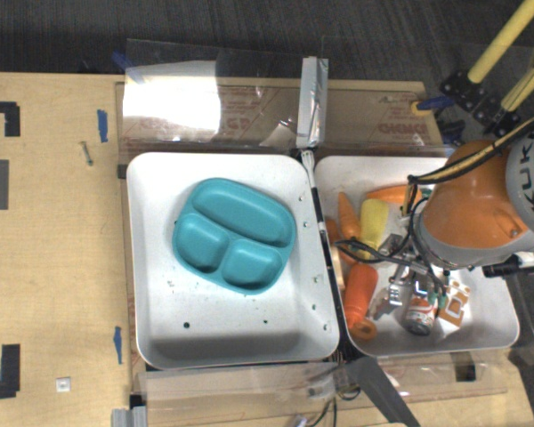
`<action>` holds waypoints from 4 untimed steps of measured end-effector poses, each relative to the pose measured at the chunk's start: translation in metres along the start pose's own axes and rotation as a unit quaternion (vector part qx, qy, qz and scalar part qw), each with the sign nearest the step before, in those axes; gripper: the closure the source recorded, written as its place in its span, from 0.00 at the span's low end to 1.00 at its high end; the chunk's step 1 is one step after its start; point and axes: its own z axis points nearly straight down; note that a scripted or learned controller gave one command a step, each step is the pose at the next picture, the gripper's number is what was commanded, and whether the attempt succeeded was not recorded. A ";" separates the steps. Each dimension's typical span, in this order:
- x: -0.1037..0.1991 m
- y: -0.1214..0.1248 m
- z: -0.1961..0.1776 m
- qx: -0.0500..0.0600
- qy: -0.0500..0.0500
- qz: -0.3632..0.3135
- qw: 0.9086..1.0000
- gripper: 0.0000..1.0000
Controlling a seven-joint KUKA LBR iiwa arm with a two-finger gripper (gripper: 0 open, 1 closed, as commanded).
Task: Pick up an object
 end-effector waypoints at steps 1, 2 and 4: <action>-0.058 0.002 -0.039 0.000 -0.002 0.018 1.000 0.00; -0.091 0.003 0.004 0.000 -0.002 -0.018 1.000 0.00; -0.106 0.011 -0.059 -0.001 -0.003 -0.015 1.000 0.00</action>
